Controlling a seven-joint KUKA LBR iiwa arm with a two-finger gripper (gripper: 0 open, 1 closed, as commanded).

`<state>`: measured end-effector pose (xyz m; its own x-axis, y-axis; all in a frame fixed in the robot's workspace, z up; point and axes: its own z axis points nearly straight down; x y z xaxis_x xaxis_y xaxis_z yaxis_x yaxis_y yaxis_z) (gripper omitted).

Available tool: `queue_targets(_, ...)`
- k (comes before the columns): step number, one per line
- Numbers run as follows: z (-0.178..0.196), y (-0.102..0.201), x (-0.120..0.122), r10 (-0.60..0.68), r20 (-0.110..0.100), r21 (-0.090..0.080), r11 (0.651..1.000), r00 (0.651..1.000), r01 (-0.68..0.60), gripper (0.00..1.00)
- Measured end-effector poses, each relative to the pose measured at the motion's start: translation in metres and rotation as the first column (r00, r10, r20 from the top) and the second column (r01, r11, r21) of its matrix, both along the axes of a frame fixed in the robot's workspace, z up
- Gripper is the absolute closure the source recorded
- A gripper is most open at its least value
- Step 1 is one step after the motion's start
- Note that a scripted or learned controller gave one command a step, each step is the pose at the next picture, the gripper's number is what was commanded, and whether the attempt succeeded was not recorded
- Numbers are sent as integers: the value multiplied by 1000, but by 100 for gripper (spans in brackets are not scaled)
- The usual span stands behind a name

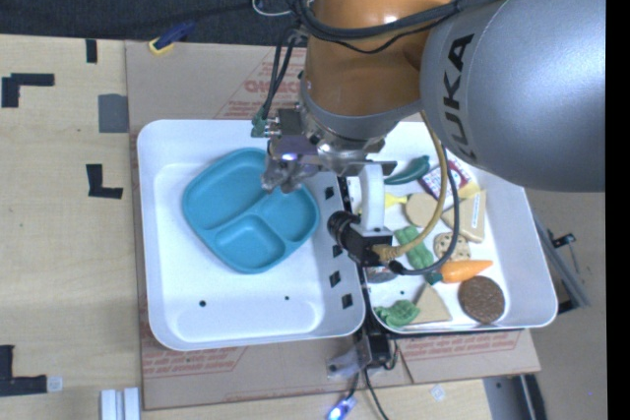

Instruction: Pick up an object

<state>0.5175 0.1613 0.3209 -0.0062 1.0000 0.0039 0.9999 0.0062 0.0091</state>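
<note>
Overhead, the gripper point(285, 174) of a single grey KUKA arm point(512, 64) hangs over the far right rim of one blue divided plate point(248, 211), its metal tip at the plate's edge; whether it is spread or closed cannot be told from this angle. The plate, with three compartments, lies alone in the left bin point(172, 310), directly beneath and to the left of the tool. Two shallow white bins sit side by side on a sheet of cardboard point(197, 84). To the tool's right, past the divider, the right bin point(522, 310) carries a crowded heap of toy food: one orange carrot point(465, 269) near a round brown disc point(482, 298), one green leafy piece point(400, 313) at the near edge, and pale cracker-like pieces point(463, 216) farther back.
</note>
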Motion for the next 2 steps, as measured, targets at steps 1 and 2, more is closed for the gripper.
queue_targets(1, 71, -38, -26, -7, -3, -3, 1000, 1000, 7, 100)
queue_targets(2, 75, -35, -26, -3, -12, -5, 1000, 1000, 3, 100)
